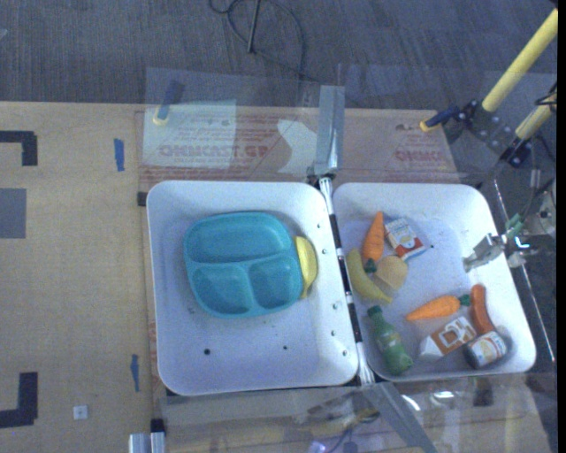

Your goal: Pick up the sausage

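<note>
Looking down, you see the sausage (pixel 479 307) lying near-upright in the right bin, just below-left of the gripper (pixel 492 250), whose opening you cannot tell.

A pale wooden worktop (pixel 71 292) fills most of the view, marked with black tape corners (pixel 22 146) and short blue tape strips (pixel 118 154). Beyond its far edge runs dark grey carpeted floor (pixel 106 49), crossed by a loose black cable (pixel 256 26). Clear plastic sheeting (pixel 221 133) lies taped on the worktop. The light is soft and even.
</note>
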